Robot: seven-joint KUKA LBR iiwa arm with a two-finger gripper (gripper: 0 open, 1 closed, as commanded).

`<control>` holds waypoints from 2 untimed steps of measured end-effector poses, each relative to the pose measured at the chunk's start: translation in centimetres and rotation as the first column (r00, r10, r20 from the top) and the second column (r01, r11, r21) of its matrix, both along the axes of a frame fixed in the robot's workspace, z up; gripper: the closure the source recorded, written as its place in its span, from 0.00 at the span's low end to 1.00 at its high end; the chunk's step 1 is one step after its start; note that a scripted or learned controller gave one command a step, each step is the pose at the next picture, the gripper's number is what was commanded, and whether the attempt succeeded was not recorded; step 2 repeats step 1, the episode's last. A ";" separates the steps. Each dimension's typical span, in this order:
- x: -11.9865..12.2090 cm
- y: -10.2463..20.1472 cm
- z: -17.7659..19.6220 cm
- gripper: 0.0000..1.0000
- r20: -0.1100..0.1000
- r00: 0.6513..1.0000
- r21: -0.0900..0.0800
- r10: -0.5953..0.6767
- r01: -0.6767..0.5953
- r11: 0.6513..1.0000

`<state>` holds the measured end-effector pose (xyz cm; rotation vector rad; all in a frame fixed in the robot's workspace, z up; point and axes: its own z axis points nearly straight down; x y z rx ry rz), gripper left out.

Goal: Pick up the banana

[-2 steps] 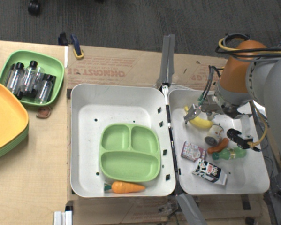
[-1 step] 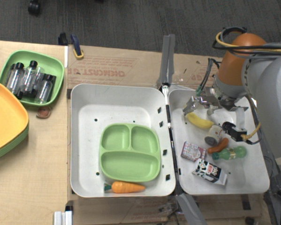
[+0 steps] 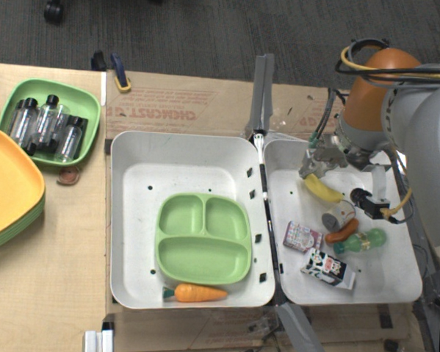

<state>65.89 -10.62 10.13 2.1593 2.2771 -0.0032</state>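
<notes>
Though close, banana (image 3: 323,189) just below gripper (image 3: 318,163).

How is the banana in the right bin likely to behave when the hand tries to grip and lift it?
The banana looks like a smooth, glossy toy, so it may slip. Its curved, tapered shape could pivot or roll if pinched off-centre. It lies close beside a small grey cylinder, so a push would probably nudge that too.

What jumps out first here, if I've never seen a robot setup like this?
The big grey arm with its orange band, reaching over the right bin, its gripper just above a yellow banana. Next, the green divided plate in the left bin, an orange carrot below it.
</notes>
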 end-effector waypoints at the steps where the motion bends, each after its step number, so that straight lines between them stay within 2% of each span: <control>1: 0.0 -4.6 11.2 1.00 -0.002 0.999 0.002 -0.047 0.047 0.999; 2: 0.0 -4.6 11.2 1.00 -0.002 0.999 0.002 -0.047 0.047 0.999</control>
